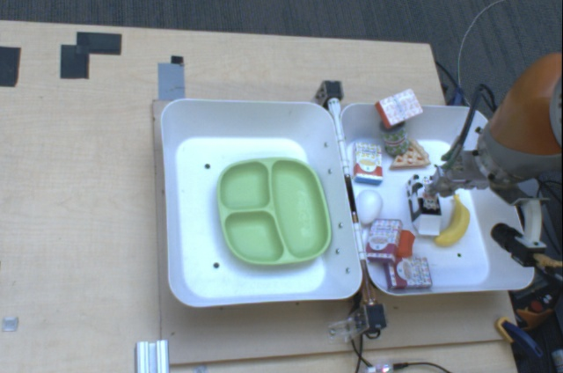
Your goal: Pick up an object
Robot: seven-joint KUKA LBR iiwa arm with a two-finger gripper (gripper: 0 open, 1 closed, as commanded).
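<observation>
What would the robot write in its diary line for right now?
arm: over right bin | gripper: low beside banana | held: nothing seen | left bin: green tray

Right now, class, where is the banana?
The banana lies in the right bin, beside the gripper, right of the white egg.

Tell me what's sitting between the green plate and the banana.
In the camera view, a white egg lies between the green plate and the banana, along with the claw over a small white item.
</observation>
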